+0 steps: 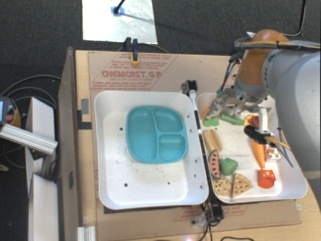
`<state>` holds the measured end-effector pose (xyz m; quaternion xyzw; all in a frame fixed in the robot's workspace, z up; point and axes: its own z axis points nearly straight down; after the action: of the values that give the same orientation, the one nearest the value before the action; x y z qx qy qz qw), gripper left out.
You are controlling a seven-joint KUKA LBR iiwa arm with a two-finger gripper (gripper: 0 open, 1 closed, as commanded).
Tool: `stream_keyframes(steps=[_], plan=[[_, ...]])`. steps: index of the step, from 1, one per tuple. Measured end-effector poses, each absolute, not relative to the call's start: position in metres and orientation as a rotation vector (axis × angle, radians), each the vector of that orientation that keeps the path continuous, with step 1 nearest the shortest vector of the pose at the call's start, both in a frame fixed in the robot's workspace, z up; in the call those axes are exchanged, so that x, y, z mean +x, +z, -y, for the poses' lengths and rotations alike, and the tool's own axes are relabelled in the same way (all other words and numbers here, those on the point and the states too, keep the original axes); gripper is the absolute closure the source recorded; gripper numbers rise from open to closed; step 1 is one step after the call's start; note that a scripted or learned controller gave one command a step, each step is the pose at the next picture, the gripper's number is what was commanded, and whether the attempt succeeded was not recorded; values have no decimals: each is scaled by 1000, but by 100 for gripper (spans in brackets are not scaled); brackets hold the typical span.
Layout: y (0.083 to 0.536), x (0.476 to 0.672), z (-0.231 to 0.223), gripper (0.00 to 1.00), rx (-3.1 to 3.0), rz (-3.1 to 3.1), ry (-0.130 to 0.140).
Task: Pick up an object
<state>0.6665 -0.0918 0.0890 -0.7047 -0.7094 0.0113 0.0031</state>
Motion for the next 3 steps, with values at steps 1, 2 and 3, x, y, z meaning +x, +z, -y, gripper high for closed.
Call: stream_keyframes(steps=[1,2,3], plan=[[166,624,153,0,-2234,2222,-2],[115,574,179,0,-2218,2223,-16],[103,567,171,0,-2222,2228,-7]])
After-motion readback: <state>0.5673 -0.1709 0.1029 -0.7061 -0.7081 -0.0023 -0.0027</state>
